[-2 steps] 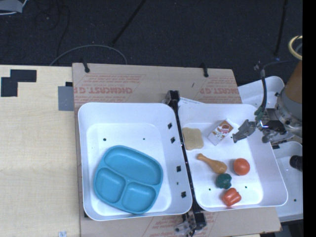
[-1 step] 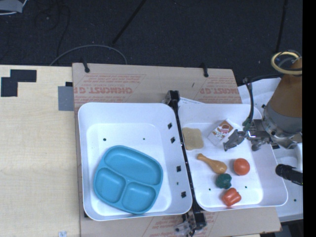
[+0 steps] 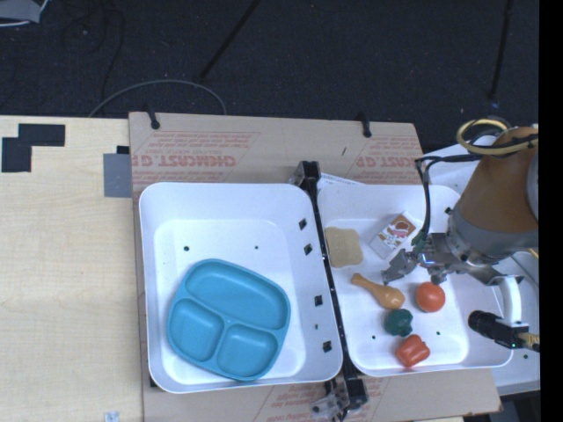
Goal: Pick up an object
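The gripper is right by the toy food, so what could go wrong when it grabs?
The gripper hangs between the chicken drumstick and the tomato, so it may close on neither. The tomato is round and could roll away. The green vegetable and red pepper lie close by and could get knocked.

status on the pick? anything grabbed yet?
Done: the arm is over the right bin, with the end effector low among the toys. In hand: nothing visibly lifted. The drumstick, tomato, green piece and red piece all lie on the floor. Left: grasp and lift.
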Tool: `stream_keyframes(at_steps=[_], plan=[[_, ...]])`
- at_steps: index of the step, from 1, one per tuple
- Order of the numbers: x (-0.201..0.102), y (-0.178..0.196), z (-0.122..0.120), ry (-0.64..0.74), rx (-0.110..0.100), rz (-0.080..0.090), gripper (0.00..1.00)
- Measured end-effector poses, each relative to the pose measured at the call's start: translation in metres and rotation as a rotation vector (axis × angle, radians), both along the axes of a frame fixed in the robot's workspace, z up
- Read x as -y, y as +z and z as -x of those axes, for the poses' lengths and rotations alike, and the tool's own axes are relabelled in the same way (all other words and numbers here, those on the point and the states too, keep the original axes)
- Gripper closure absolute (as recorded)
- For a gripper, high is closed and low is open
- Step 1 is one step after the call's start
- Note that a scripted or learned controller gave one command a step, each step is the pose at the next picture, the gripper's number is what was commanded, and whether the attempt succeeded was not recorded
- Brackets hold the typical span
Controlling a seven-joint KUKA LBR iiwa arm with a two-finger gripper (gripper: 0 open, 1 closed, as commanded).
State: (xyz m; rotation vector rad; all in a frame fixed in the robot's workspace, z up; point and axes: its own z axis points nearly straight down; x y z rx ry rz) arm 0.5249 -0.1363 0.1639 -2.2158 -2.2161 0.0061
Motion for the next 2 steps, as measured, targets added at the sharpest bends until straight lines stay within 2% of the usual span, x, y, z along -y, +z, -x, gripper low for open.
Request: stream_keyframes(at_steps=[1,2], plan=[[-0.004,-0.064,0.002,0.0,-0.001,0.0,0.0],[-0.003,-0.05,0.0,-0.006,0.005,0.001,1.0]])
